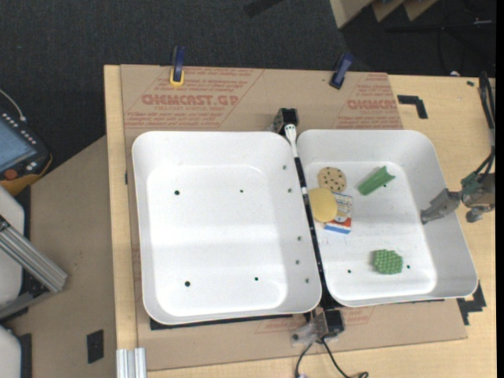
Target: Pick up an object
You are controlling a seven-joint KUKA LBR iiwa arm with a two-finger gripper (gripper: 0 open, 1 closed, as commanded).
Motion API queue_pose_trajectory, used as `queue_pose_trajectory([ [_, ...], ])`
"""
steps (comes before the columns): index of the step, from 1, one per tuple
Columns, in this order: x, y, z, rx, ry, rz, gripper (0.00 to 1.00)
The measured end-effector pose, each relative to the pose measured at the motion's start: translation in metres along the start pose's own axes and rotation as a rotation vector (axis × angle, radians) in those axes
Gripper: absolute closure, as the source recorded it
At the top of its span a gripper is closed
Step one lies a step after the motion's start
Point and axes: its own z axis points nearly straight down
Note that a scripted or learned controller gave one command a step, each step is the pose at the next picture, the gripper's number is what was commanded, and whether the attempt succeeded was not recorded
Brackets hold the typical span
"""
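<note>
The grey two-finger gripper (pixel 438 208) is being positioned over the right rim of the right shallow white bin (pixel 417 152); whether its fingers are open or closed cannot be told. Nothing is being seen between them. Inside that bin, a round speckled cookie (pixel 332 179), a pale yellow disc (pixel 322 205), a green oblong block (pixel 376 180) and a green knobbly block (pixel 387 261) are being kept. The left shallow white bin (pixel 150 211) is lying alongside on the counter (pixel 118 116).
</note>
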Motion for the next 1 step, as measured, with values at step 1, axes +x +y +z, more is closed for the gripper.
queue_pose_trajectory([
  [1,-0.0183,0.0289,0.0595,0.005,0.002,0.000,0.00],
])
